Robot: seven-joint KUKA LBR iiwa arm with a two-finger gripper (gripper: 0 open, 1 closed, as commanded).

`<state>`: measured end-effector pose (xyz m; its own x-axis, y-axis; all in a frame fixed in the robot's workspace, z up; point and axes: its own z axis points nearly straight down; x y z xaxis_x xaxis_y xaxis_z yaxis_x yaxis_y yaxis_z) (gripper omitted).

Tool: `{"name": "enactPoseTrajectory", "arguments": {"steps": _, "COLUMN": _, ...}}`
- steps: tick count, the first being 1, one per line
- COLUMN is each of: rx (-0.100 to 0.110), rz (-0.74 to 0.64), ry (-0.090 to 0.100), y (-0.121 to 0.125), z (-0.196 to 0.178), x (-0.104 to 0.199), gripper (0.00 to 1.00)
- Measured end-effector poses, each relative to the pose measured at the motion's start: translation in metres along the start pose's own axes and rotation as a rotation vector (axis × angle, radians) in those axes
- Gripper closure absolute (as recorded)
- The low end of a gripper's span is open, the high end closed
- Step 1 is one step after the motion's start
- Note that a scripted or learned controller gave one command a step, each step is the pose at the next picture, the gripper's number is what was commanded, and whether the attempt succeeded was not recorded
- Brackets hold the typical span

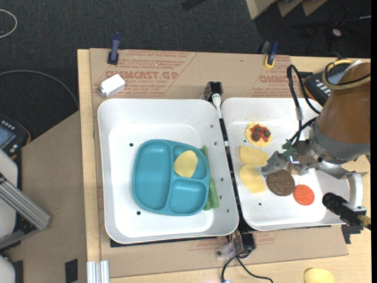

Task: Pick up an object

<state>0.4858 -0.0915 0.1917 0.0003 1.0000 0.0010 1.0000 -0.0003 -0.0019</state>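
Arm (344, 119) comes in from the right edge, orange band up top, grey wrist below it, bent down over the right bin (277, 220). Gripper (281, 161) sits low in the middle of that bin, pointing left toward the food items, cables looping off the wrist. Can't tell if the jaws are released or clenched, the fingers blur into the grey hardware. Nothing visibly between them. Count for the right bin: 2 yellow pieces, upper yellow piece (253, 155) and lower yellow piece (254, 180), stacked one above the other along the bin's left side, close together; 1 brown round disc (280, 183) just beside the lower yellow piece and right under the gripper tip, may be touching, can't say; 1 orange-red disc (304, 195) near the brown one, to its right; 1 small pizza-like piece (259, 134) w/ red and dark topping, toward the bin's far side, apart from the gripper. So 5 items there. Left bin (118, 217): 1 teal divided plate (154, 178) w/ 3 compartments, 1 yellow slice (186, 163) lying in the upper right compartment, 1 green strip (211, 194) along the plate's right edge, partly tucked under it. On the bench outside the bins: 1 small white block (112, 86) near the far left corner, 2 blue clamps at the far edge, left clamp (113, 49) and right clamp (270, 53).
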Motion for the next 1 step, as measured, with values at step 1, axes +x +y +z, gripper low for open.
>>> {"name": "enactPoseTrajectory", "arguments": {"steps": 1, "rx": -0.020, "rz": -0.002, "ry": -0.004, "y": -0.0047, "z": -0.1372, "x": 0.0000, "gripper": 0.00}}
